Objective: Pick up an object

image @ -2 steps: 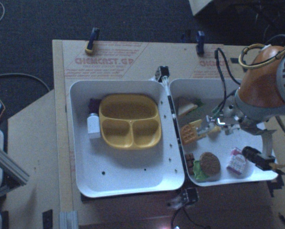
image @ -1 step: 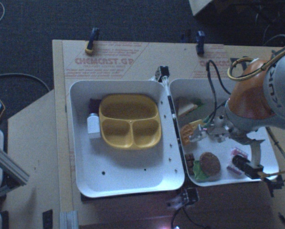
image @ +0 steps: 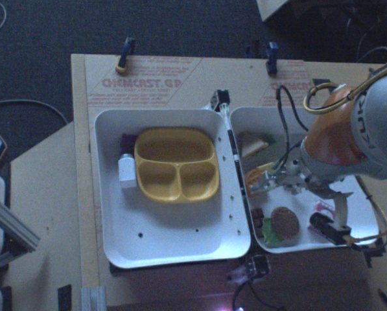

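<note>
Reaching from the right into the right-hand shallow white bin [image: 368, 220], I hovered low over a small yellow-and-red toy piece [image: 261, 172], likely my pick since it lay nearest; a round brown patty on green [image: 284, 223] sat near. Whether my jaws were open or closed I could not tell. A yellow divided plastic plate [image: 176, 164] lay in the left bin [image: 174, 238]. Red print on the table [image: 89, 109] read CHEMCAST GP.

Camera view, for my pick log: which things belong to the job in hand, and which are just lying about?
Job in hand:
arm, reaching over the right bin
brown disc and sandwich in it, likely pick candidates

Lying about:
left bin
yellow plate and white bottle in it
clamps on the board's far edge
</note>
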